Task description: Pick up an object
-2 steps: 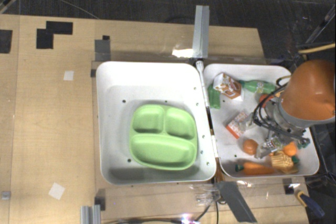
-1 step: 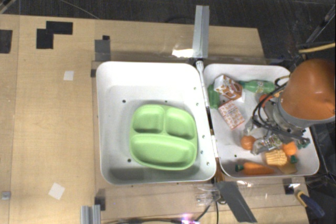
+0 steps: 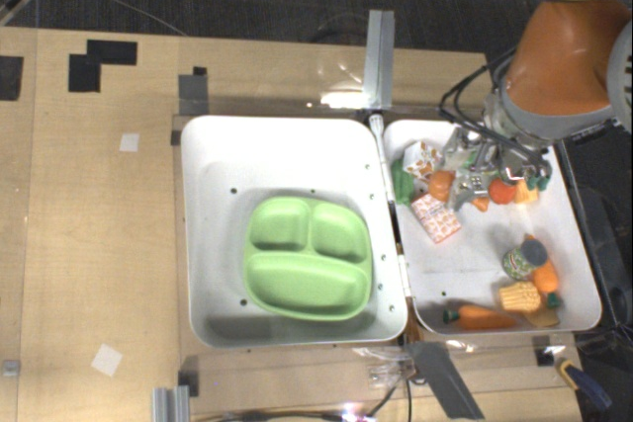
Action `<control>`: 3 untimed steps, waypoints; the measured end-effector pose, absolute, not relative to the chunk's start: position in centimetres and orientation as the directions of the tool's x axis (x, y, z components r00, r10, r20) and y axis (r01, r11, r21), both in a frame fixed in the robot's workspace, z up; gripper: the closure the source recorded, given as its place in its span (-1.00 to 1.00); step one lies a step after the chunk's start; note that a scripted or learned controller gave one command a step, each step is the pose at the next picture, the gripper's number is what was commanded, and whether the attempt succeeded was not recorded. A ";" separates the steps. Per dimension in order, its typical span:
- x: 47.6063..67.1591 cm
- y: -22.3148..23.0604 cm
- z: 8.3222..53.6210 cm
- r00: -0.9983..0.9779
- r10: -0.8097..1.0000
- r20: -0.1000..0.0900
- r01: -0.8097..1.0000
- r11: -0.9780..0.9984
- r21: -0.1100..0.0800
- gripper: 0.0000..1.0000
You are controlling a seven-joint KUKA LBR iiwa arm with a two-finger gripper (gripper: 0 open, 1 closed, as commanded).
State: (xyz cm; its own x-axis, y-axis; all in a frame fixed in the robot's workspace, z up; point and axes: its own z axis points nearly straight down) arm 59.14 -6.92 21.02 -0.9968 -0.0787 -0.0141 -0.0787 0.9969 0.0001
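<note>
Wooden bench (image 3: 89,242), two white bins | left bin (image 3: 213,212): one green divided plate (image 3: 309,257) | right bin (image 3: 574,242): gripper (image 3: 483,175) at 12 o'clock, grip state unclear, crowded by small toys (image 3: 435,183) | corn (image 3: 520,295), one carrot (image 3: 487,317) at 6 o'clock

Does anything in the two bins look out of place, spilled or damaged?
Nothing stands out. The green divided plate lies flat in the left bin. The toy foods, such as the carrot and corn cob, lie loose inside the right bin, none over the rim.
</note>
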 end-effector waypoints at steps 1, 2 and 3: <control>64.6 -8.9 26.0 -0.928 -0.373 -0.013 -0.373 0.928 -0.005 1.00; 64.8 -8.8 27.4 -0.927 -0.373 -0.024 -0.373 0.928 -0.009 1.00; 61.4 -11.5 23.6 -0.994 -0.109 -0.008 -0.109 0.994 -0.001 1.00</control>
